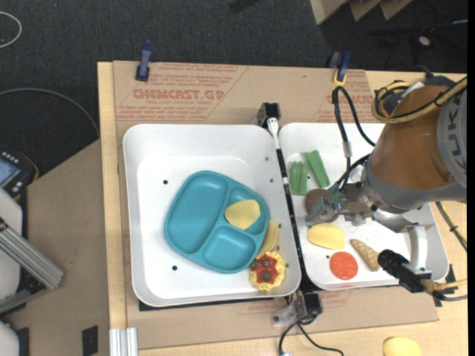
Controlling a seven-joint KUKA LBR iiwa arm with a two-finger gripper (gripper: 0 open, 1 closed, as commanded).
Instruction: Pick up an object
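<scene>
In the camera view, the hand (326, 208) hangs low in the right bin (438, 265), just above the pale yellow potato-shaped piece (326, 236), with the green strips (310, 172) just beyond. Whether it is clenched cannot be told; nothing looks lifted, so the pick seems not yet done.

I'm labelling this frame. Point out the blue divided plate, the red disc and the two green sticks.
blue divided plate (194, 217), camera view, its large compartment.
red disc (344, 265), camera view, centre.
green sticks (318, 167), camera view, the right stick's middle.

Grey arm (445, 154), orange band, black cables
</scene>
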